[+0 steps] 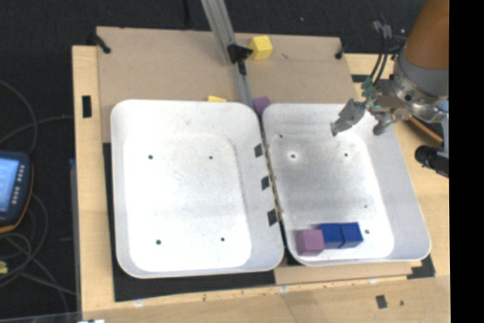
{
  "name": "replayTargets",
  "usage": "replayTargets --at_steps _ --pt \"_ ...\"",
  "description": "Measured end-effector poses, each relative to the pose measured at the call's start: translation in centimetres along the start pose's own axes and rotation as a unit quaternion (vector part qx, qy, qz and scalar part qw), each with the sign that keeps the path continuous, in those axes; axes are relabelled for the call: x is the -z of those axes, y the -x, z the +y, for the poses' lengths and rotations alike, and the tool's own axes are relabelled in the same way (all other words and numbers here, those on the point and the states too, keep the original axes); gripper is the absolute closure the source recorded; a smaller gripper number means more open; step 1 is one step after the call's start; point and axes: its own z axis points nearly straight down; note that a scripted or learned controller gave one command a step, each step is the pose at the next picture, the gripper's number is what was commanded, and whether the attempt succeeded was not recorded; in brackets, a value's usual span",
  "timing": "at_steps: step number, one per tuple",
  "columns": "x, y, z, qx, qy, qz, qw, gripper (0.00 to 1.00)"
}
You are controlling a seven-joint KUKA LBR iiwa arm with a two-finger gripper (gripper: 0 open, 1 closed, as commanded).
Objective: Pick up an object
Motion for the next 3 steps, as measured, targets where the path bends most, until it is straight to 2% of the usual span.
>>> replayTargets --at_steps 1,2,3 --pt "-5.9 -2.1 -0.4 0.001 -0.003 0.000 1.0000 0.00" --pt "-1.0 4.6 -1.3 -0.004 0.002 -0.003 1.0000 0.00" --pt "6.8 4.8 -2.4 0.000 0.005 -0.002 1.0000 0.00"
